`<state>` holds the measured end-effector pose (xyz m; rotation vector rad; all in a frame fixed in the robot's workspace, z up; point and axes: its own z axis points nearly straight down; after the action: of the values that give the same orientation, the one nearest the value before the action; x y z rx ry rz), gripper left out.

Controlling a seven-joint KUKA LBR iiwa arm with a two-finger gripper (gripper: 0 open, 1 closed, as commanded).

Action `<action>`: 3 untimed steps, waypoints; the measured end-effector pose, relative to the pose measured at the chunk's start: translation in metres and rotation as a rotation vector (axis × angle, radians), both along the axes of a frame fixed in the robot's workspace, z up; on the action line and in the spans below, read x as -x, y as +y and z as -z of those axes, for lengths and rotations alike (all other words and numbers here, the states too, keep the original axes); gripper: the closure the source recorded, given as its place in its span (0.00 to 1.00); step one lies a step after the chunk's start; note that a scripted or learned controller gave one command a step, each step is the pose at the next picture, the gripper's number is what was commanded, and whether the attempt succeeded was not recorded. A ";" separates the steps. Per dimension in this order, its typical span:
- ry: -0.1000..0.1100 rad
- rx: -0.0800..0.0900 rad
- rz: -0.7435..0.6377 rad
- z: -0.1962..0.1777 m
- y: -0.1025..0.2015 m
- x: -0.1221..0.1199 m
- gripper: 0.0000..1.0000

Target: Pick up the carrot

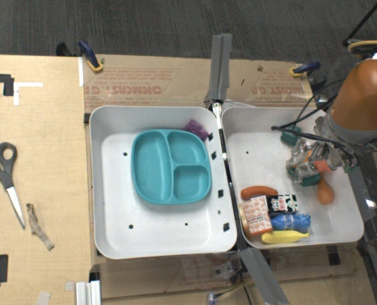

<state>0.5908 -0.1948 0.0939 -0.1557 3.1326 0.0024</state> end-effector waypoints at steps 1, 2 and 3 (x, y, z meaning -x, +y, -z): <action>-0.005 -0.001 -0.002 -0.010 0.002 -0.002 1.00; -0.005 0.000 -0.001 -0.010 0.001 -0.002 0.00; 0.000 0.002 0.014 0.000 -0.014 0.012 0.00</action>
<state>0.5791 -0.2086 0.0939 -0.1332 3.1337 -0.0002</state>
